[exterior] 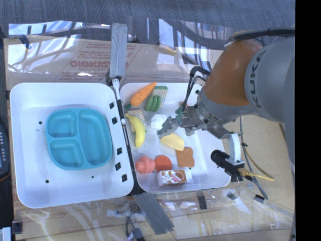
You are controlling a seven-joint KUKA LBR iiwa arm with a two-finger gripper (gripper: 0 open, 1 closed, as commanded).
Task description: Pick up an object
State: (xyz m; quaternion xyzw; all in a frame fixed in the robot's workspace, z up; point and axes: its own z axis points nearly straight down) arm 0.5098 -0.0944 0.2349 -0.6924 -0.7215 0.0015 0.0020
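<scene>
The right bin (215,177) holds several toy foods. An orange carrot (143,94) and a green vegetable (154,102) lie at the back, and a yellow banana (137,129) lies along the left wall. A small white piece (157,120) sits near the middle. Toward the front are a yellow lump (173,142), a brown slice (185,157), a red tomato (163,162), a pink fruit (144,165) and a small printed carton (173,177). My gripper (169,126) hangs low over the bin's middle, just right of the white piece and above the yellow lump.
The left bin (25,185) holds a blue divided plate (78,137). A row of black clips (120,134) runs along the ridge between the bins. My arm (246,79) covers the right bin's back right part. Cardboard (75,62) lies behind the bins.
</scene>
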